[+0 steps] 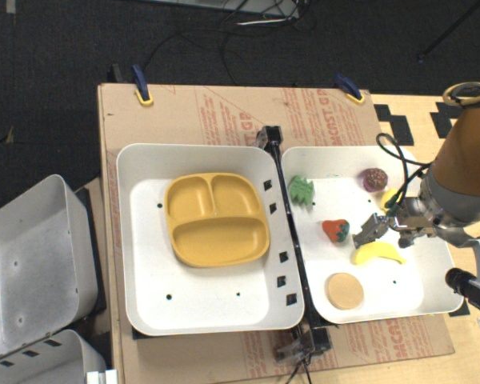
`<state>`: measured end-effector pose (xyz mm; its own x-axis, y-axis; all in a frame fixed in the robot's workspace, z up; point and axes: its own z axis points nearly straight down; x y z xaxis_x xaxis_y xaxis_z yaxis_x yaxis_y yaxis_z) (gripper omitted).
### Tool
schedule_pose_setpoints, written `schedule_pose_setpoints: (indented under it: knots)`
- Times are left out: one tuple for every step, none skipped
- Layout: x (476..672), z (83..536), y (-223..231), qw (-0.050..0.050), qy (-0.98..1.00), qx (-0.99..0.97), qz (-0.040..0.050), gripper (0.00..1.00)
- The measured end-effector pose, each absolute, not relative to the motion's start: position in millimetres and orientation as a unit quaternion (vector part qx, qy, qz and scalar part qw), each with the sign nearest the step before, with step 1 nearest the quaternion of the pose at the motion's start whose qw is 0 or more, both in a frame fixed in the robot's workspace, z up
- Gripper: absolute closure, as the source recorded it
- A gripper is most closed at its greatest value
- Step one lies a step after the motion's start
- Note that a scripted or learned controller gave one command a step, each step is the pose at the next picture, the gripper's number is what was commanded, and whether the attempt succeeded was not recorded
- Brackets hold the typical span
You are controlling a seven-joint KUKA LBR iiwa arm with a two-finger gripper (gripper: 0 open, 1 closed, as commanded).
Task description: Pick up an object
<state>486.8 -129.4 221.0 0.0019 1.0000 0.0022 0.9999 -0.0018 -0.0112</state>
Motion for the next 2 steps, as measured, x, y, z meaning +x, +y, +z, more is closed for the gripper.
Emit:
schedule_pose_setpoints:
  knots:
    - [489.2, 225.5, -129.2, 0.000, -0.707, -0.707, 0.0002, 0.00]
    - [486.6, 182.0, -127.0, 0.002, -0.707, -0.708, 0.0013, 0.00]
